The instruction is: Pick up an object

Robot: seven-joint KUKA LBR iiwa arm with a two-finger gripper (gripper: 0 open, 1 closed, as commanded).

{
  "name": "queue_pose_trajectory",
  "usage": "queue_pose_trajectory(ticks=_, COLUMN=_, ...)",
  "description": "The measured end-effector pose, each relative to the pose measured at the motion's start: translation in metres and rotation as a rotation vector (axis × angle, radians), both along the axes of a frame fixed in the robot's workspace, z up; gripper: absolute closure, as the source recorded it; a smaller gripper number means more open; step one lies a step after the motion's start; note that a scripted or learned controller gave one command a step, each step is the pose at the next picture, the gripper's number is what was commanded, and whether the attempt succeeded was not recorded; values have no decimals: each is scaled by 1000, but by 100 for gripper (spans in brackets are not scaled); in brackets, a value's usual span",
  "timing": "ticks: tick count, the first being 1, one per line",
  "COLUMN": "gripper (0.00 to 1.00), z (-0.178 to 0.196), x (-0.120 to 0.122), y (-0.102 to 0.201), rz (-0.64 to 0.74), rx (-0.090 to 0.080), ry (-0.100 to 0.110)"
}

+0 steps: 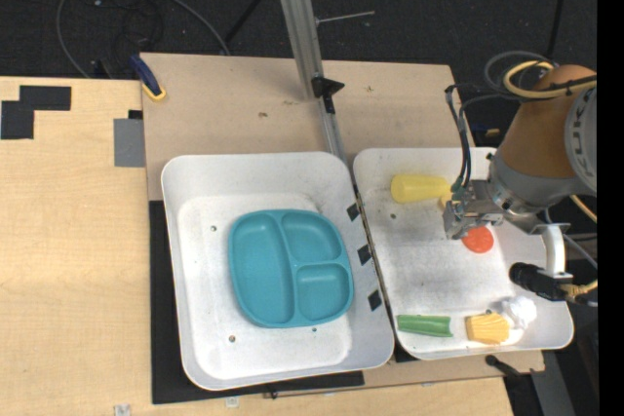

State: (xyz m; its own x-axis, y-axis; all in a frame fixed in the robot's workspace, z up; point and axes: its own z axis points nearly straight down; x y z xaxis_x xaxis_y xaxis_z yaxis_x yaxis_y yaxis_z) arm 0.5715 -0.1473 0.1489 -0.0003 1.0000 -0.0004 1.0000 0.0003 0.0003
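My gripper (466, 221) hangs low over the right bin (429, 278), near its far right side. A small red-orange round object (479, 241) lies just under and in front of the gripper, touching or nearly touching it. A yellow object (419, 188) lies just to the gripper's left at the back of the bin. A green piece (424, 325) and a yellow piece with a white end (490, 328) lie along the bin's front edge. The wrist hides the gap between the gripper's tips.
The left bin (195, 209) holds a teal divided plate (290, 266). A metal post (297, 24) rises behind the bins. The grey and orange arm (546, 141) covers the right bin's far right corner.
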Motion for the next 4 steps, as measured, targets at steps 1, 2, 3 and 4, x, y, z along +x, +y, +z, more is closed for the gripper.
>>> queue_pose_trajectory(ticks=1, gripper=100, z=63, x=2, y=0, rz=1, rx=-1, ry=-3)
queue_pose_trajectory(ticks=2, gripper=100, z=75, x=2, y=0, rz=1, rx=1, ry=1)
queue_pose_trajectory(ticks=3, gripper=100, z=66, x=-3, y=55, rz=3, rx=3, ry=5)
queue_pose_trajectory(ticks=4, gripper=100, z=78, x=-14, y=107, rz=5, rx=4, ry=3)
